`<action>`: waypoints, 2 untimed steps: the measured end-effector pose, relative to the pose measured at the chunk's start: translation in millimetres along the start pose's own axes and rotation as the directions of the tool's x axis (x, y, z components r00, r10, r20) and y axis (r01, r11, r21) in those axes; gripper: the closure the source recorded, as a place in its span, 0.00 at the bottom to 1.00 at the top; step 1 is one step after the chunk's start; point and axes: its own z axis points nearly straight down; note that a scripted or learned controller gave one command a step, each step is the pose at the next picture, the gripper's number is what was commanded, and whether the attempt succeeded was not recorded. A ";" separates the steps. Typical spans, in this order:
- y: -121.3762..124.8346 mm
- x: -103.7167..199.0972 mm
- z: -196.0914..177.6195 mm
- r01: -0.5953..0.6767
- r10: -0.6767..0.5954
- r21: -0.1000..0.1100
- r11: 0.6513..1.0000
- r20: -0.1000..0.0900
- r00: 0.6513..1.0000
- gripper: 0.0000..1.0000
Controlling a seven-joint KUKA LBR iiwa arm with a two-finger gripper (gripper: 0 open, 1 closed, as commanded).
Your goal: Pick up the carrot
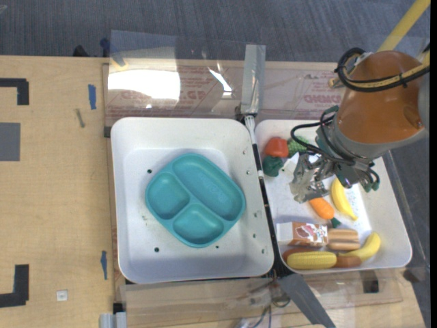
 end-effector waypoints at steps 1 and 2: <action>-32.4 42.8 71.4 -0.148 0.148 0.001 0.989 -0.005 0.989 1.00; 21.6 7.8 -0.5 -0.180 0.180 -0.001 0.984 0.000 0.984 1.00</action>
